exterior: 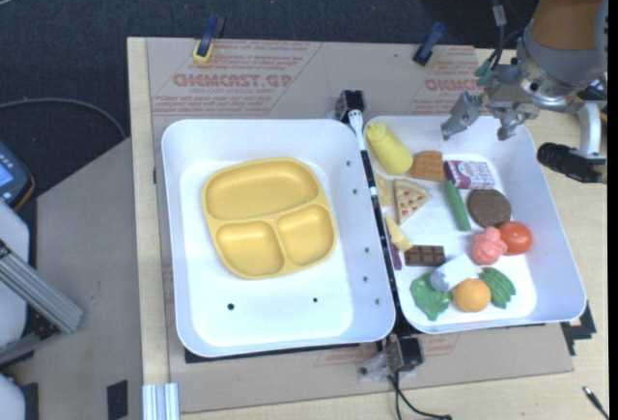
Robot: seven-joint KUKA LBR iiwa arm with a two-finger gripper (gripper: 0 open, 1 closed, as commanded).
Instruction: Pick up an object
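Toy foods crowd the right bin [552,244], an orange [471,295] nearest its front edge. Above its far edge hover the fingers [485,118], spread and pinching nothing. Left bin [183,215] carries a yellow divided plate [268,215].

One fixed camera looks down at a slant — from well above — on both white bins [183,215] on the bench [290,70].

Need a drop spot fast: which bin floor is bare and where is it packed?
Left bin: bare floor along the front, below the yellow tray, and a strip beside the divider. Right bin: crowded with toy food through its middle and front; bare patch at the back under the gripper.
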